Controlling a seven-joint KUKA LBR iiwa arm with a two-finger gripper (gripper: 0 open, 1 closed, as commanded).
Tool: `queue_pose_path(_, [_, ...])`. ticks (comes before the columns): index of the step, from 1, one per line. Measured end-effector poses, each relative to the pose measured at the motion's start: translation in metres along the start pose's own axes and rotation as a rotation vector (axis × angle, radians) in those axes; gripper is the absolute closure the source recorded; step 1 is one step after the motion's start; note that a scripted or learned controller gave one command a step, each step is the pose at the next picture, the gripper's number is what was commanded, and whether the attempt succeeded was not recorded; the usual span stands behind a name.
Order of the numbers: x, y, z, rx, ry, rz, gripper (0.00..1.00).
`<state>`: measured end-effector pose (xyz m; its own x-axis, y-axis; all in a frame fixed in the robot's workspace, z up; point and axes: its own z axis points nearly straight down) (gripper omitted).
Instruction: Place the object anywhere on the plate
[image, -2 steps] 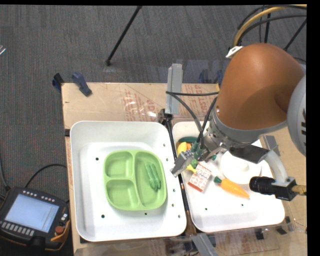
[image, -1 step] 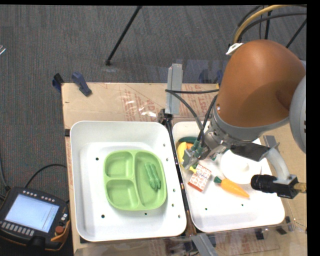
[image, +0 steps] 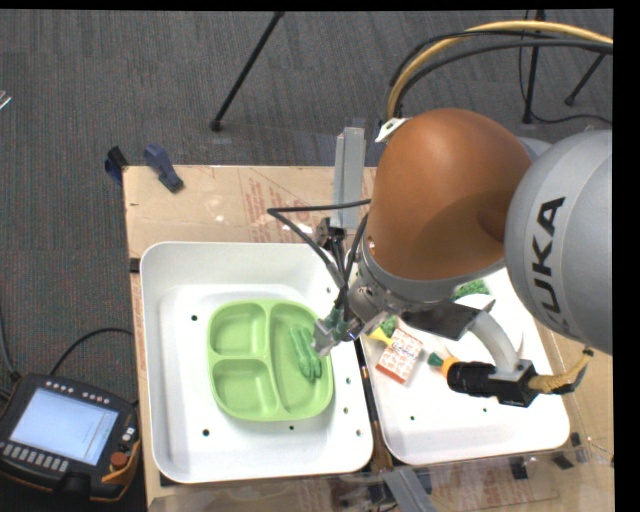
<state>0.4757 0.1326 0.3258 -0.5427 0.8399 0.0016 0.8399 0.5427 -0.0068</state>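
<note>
While jaws (image: 328, 335) hover over plate (image: 268, 360) (right compartment), grip state unclear.

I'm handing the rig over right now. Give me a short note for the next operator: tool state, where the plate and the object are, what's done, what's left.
Tool: over the right edge of the green plate in the left bin, low and close to it. Whether it grips anything cannot be read from this view.
Object: a green item lies in the plate's long right compartment, right under the tool; touching or free, unclear.
Right bin: an orange and white packet near its left wall.
Done: the green item appears to be on the plate.
Left: confirm release, then lift the arm clear.
</note>
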Motion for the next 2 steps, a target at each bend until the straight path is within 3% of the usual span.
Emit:
queue_pose_path(1, [0.0204, 0.014, -0.0199, -0.004, -0.001, -0.064, 1.0])
queue_pose_path(2, [0.0206, 0.014, -0.0196, -0.003, -0.001, -0.065, 0.0])
